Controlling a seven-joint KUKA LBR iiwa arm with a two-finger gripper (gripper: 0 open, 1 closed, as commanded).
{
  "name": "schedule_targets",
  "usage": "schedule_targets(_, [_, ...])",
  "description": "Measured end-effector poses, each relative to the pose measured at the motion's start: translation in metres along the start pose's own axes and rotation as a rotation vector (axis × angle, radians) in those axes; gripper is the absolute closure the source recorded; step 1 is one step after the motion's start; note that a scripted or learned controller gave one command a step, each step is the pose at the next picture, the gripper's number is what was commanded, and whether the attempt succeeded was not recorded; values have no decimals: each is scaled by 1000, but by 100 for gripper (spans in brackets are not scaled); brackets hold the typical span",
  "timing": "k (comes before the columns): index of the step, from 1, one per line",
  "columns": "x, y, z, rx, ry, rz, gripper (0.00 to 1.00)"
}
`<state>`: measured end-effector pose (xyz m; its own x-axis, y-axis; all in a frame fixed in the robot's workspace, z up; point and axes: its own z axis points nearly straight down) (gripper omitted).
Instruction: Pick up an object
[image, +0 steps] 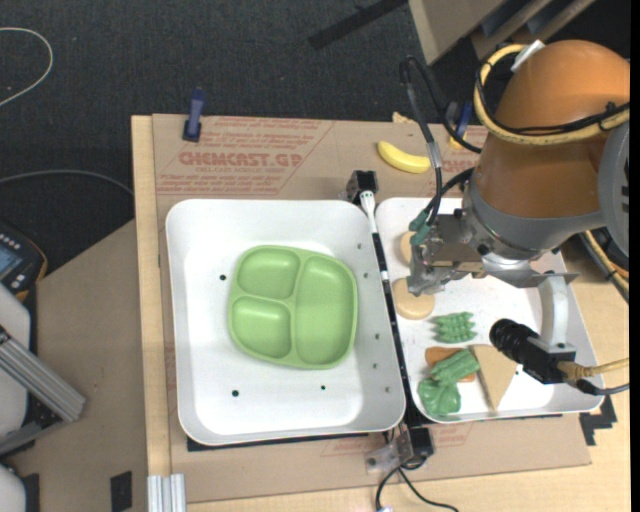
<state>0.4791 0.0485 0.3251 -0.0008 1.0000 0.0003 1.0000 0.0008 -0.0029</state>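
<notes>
We see the gripper (425, 283) low at the right bin's (560, 400) left edge, over a tan disc (412, 301); whether it grips, we cannot tell. The green plate (294, 305) has room all round.

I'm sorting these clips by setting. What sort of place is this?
Probably a robotics lab bench: a robot arm reaches over two white bins on a cardboard-covered bench, with loose cables on the floor and toy food.

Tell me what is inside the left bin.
The left bin holds one green divided plate with three compartments, lying flat near its middle. Whatever lies beneath the plate is covered.
</notes>
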Motion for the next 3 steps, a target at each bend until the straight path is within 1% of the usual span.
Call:
schedule_targets(2, [0, 1, -21, -4, -1, 0, 100])
schedule_targets(3, [37, -1, 89, 9, -1, -2, 100])
